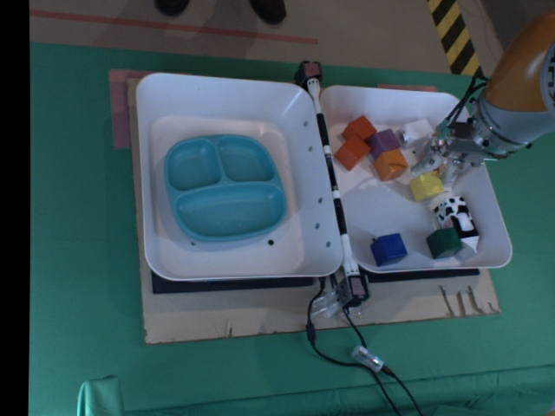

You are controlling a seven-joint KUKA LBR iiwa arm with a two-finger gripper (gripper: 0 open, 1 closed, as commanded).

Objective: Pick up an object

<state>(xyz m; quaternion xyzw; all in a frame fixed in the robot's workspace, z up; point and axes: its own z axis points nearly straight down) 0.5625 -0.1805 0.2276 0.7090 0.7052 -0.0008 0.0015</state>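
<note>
Gripper (436, 159) low in right bin (492, 232), hovering near yellow block (425, 185) and orange block (391, 165). Finger state unclear, cannot tell. Blue divided plate (225, 186) in left bin (173, 94).

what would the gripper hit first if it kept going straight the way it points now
The gripper points down into the right bin. Most likely it meets the yellow block just under its tip first, though depth is hard to judge from this slant.

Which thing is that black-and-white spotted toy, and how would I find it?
Look in the right bin, toward its near right corner. The cow-patterned toy sits just above the dark green block and below the yellow block; its black-and-white spots set it apart.
</note>
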